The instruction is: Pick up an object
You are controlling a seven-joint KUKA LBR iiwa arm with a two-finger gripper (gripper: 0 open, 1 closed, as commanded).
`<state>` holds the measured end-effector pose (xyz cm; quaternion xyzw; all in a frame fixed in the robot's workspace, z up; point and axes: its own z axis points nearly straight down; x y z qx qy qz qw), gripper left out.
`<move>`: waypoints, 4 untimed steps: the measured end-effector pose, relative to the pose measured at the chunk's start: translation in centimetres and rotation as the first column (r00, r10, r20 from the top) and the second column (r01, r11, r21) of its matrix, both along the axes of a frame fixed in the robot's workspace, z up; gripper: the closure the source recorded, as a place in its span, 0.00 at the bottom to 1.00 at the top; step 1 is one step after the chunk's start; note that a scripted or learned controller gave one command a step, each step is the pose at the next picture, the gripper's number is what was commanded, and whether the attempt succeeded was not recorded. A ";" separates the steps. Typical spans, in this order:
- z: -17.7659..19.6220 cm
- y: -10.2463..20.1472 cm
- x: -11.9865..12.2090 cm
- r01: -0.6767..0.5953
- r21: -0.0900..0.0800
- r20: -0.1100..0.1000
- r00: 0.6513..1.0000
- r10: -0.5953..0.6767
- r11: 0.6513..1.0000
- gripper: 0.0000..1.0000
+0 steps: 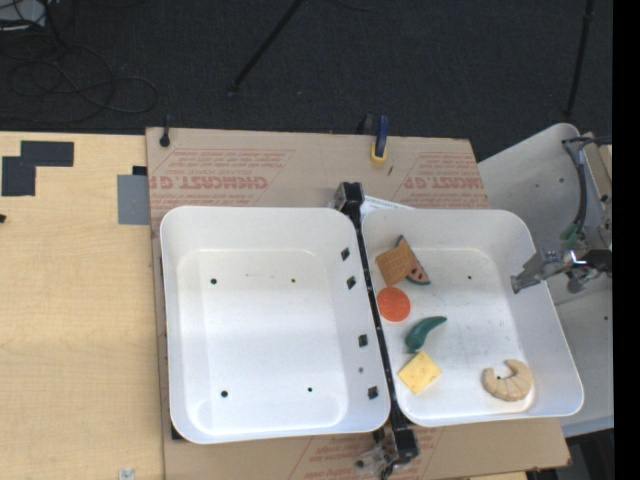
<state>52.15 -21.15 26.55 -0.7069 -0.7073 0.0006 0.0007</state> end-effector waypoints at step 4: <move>-17.7 11.3 12.4 -0.003 0.001 0.002 1.000 0.003 1.000 0.00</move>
